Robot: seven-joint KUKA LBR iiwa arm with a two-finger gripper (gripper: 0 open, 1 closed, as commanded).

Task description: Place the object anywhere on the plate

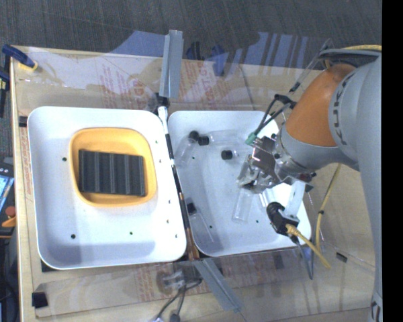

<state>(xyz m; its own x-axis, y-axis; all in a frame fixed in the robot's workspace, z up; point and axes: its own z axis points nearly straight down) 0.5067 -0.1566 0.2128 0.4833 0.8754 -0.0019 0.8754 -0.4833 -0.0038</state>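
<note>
The arm (336, 123) reached in over the right bin (208, 237), and its gripper (256, 173) hung low over that bin's right half. Whether the end effector was open, closed or gripping anything could not be told from the camera view.

The object: a clear, tube-like piece (244, 203) lay on the right bin's floor just below the gripper, near the bin's right edge and slightly toward its front edge. It appeared transparent and hard to separate from the white floor. Judgement: it is probably light, stiff plastic with a smooth, slippery surface, likely to roll or skid if nudged. The best hold would be across its narrow width at mid-length, with the fingers square to its long axis. Contact between the gripper and this piece could not be confirmed.

Containers:
- Left bin (47, 240): held the yellow plate (111, 138), set toward the bin's rear, with a dark ribbed insert (112, 173) at its centre. Nothing else lay on the plate.
- Right bin: held two small black items, one (198, 138) near the rear left corner and one (226, 154) nearer the middle, both apart from the clear piece.

Judgement: the placement was not yet done, and the plate was well apart from the object, across the divide between the bins.
</note>
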